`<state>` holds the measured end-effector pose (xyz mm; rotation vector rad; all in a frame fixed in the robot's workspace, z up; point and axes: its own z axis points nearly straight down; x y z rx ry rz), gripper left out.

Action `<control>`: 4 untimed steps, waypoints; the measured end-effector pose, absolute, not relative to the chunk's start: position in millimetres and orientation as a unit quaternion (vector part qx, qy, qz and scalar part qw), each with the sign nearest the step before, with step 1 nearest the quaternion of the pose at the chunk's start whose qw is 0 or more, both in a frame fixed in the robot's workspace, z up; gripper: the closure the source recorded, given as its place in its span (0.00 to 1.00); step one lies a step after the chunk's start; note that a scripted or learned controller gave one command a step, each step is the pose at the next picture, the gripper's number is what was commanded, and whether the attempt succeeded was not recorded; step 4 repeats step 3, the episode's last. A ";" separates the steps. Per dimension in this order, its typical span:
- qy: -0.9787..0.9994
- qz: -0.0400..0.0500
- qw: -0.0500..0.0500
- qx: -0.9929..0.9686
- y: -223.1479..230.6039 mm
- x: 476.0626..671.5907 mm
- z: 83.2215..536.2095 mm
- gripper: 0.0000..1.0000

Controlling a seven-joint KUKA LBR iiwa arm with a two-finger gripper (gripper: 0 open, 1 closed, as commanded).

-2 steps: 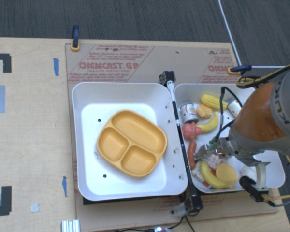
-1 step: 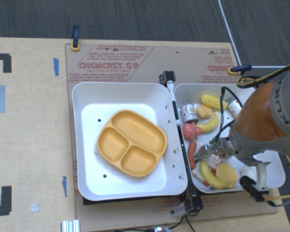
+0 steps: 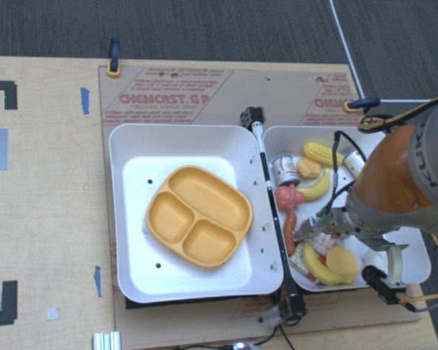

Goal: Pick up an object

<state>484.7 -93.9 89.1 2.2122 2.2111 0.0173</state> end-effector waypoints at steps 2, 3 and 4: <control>0.706 0.005 0.008 0.708 -93.0 484.6 89.1 0.00; 0.707 0.005 0.007 0.707 -94.1 484.6 89.1 0.00; 0.707 0.005 0.007 0.707 -94.1 484.6 89.1 0.00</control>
